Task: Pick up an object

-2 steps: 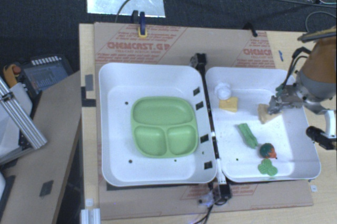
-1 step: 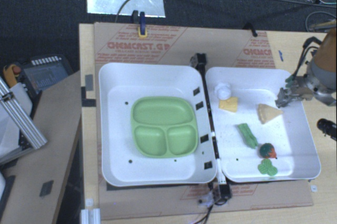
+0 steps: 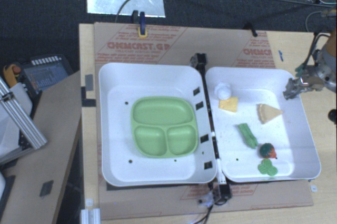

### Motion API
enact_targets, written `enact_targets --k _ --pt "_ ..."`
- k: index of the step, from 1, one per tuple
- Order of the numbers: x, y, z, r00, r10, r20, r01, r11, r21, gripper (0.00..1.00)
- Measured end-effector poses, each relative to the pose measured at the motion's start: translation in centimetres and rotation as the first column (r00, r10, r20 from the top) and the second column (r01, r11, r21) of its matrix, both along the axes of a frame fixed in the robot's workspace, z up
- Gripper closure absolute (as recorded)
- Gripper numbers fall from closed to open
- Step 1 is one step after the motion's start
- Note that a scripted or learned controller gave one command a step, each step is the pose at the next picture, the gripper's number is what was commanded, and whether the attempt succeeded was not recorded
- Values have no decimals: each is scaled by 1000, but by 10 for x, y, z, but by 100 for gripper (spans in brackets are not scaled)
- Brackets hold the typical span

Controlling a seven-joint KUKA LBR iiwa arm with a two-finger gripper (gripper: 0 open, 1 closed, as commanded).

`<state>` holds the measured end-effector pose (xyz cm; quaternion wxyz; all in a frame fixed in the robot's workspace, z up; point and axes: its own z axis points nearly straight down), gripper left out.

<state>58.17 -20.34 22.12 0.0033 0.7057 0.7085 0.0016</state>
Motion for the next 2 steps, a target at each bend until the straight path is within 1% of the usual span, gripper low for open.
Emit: enact_targets --k 1,2 --pt "10 51 -8 1000 5 -4 -5 1000 3 100" --pt "15 111 3 1000 7 -4 -7 1000 4 100"
